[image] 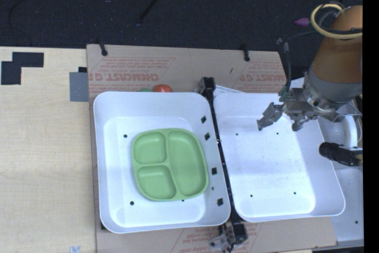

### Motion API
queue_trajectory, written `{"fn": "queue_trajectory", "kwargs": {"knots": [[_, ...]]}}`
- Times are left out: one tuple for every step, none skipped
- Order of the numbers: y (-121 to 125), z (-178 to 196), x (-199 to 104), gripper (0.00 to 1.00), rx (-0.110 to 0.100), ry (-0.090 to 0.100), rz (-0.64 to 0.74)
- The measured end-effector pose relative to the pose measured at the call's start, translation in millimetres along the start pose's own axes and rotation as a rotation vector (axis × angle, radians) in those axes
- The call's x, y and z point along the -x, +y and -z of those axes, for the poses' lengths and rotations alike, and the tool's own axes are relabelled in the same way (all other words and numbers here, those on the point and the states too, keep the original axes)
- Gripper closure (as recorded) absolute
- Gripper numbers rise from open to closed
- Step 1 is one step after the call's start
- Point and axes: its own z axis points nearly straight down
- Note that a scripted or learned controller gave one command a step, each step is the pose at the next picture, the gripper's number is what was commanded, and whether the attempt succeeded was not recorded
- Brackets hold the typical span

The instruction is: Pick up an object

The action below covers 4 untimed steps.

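Green plate (169, 164) lying flat in the left bin (112, 127), toward its near side.
Three compartments facing up, clear of the bin walls. Right bin (320, 198) alongside, joined at the black divider (217, 151). Farther back, gripper (284, 118) poised over the right bin's far right part, fingers spread apart, holding nothing. Behind the left bin's far rim, a small orange-red thing (161, 89) on brown cardboard (177, 71).
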Motion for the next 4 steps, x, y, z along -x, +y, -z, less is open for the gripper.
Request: {"fn": "queue_trajectory", "kwargs": {"knots": [[2.0, 6.7, 0.1, 0.00, 0.011, -0.001, 0.002], [-6.4, -45.0, 5.2, 0.00, 0.006, 0.000, 0.001], [-2.6, -108.0, 1.3, 0.00, 0.007, 0.000, 0.001], [-3.4, -162.1, 0.0, 0.00, 0.006, 0.001, 0.001]]}}
